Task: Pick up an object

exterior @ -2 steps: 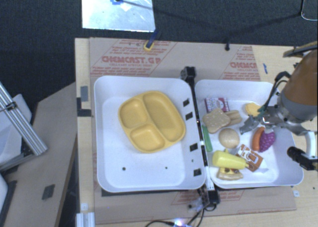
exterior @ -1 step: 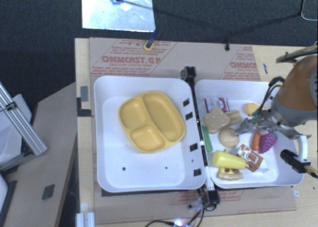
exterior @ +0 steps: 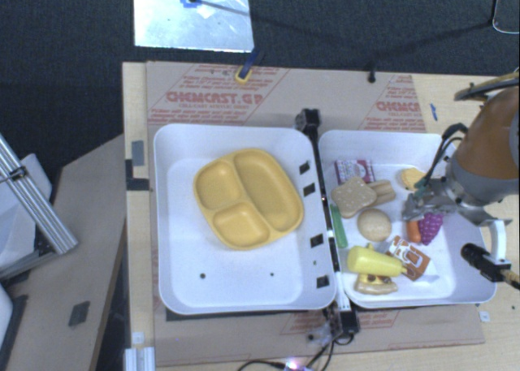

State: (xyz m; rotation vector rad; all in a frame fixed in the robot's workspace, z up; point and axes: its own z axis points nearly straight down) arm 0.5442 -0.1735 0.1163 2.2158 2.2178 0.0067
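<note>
Two white bins sit side by side on the bench, and reading from the left, the left bin carries just a yellow divided tray, lying at a slant with its three wells up, seemingly a place to sort things into.

Across the black hinge strip, the right bin holds all the loose play food, bunched toward its left and middle. Nearest the divider are a slice of toast with a pink packet just above it, a round bun below, then a yellow banana-like piece resting over a pizza slice. A small red-and-white carton lies just beside the banana piece. Further right come a purple grape bunch touching an orange carrot piece, and a pale yellow item above them.

At the far right the arm leans in low over the bin, and the gripper sits right at the top of the grapes. Its fingers are hidden in the dark wrist hardware, so I cannot tell whether the claw is wide, narrow or closed on anything. Judging by position, the grapes or carrot look like the intended pick; nothing is visibly lifted.
</note>
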